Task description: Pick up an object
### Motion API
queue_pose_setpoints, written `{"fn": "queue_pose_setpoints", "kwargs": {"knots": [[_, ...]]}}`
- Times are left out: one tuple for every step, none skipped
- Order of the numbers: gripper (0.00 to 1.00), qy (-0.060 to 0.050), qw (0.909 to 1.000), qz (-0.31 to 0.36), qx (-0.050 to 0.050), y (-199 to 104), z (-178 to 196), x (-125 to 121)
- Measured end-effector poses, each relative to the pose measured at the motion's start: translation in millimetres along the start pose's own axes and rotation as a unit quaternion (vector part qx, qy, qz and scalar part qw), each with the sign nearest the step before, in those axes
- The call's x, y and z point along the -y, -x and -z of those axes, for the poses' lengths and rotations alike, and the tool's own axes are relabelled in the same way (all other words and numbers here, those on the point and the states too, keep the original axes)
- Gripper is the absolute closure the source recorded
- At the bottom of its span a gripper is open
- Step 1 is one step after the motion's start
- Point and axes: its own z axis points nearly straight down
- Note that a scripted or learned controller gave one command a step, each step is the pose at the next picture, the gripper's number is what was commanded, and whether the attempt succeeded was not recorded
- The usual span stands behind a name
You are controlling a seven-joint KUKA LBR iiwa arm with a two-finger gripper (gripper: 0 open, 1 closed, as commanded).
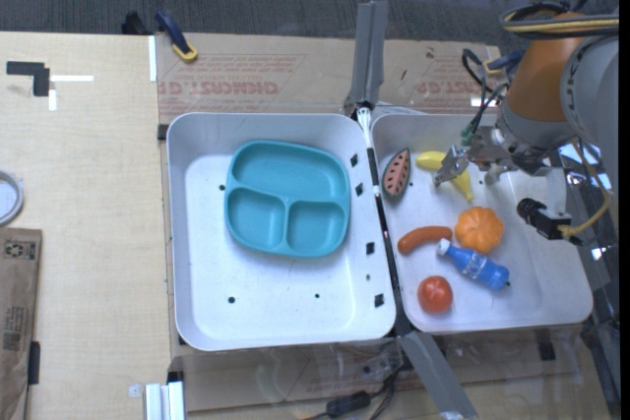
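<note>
Near edge of the right bin [566, 310]: a red tomato [435, 294] sits lowest in view, close to the bin's front wall. Just above and right of it, a small blue-and-white bottle [474, 265] lies on its side, tilted, cap end toward the left. An orange fruit [479, 228] rests just above the bottle, touching or nearly touching it. To its left, a sausage [424, 238] lies roughly level, one end near the bottle's cap.

Farther back in the same bin: a watermelon slice [396, 174] leans near the divider wall between bins. Right of it, a yellow banana [439, 162], with the gripper [456, 174] right at its far end. The fingers overlap the banana's right tip; whether they are spread or pinched cannot be told, and no grasp is confirmed.

The arm [561, 89] comes in from the right over the bin's back corner, orange band visible, cables looped around the wrist.

Left bin [192, 241]: one teal compartment plate [288, 198], three sections, sitting toward the back and right of centre. It holds nothing visible.

Beyond the bins: cardboard sheet [256, 79] with red lettering under the back edges; a blue-and-yellow clamp [175, 36] at its far left corner. On the wooden bench [79, 162] to the left, a roll of tape [8, 199] at the edge of view.
</note>
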Motion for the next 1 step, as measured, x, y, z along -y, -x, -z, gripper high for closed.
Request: {"fn": "queue_pose_setpoints", "kwargs": {"knots": [[1.0,-0.003,1.0,-0.001,0.0,1.1,5.2,1.0]]}}
